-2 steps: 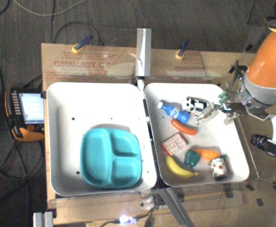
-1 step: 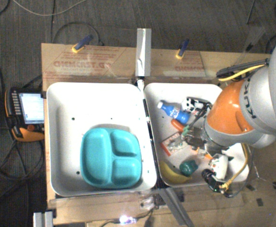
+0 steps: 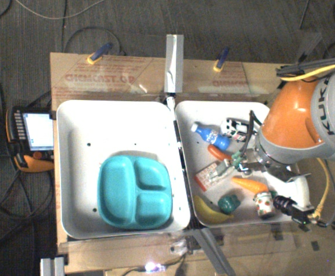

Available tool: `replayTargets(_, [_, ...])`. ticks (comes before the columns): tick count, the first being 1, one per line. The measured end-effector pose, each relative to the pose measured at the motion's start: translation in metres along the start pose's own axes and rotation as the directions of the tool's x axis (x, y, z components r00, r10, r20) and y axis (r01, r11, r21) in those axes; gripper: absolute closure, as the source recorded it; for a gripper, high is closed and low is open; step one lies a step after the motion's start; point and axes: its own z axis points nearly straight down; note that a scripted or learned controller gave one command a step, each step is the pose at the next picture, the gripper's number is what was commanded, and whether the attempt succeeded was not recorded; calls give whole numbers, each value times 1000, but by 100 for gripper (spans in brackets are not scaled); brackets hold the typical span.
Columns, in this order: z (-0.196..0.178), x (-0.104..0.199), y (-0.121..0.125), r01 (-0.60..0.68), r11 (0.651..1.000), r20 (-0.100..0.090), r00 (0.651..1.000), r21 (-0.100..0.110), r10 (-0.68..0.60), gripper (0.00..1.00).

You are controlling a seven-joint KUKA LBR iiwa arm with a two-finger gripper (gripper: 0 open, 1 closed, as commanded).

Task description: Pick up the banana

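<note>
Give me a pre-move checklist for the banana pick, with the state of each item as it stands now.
1. Banana in sight, lying at the near edge of the right bin: ok.
2. Room around the banana: not ok, the dark green object sits right against it.
3. Gripper over the banana: not ok, it is above the red and white packet, farther back in the bin.
4. Gripper carrying nothing: cannot tell.
5. Carrot off the banana: ok, it lies apart to the right.
6. Teal divided plate out of the way: ok, it is in the left bin.
</note>
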Motion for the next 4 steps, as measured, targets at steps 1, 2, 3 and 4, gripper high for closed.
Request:
replayTargets(1, [0,102,13,-221,975,0,975,2,221,0])
replayTargets(2, [-5,51,6,91,996,1,996,2,-91,0])
replayTargets(3, [-18,-20,-3,404,915,2,915,1,-404,0])
replayTargets(4, [-25,118,15,243,970,0,970,1,-243,0])
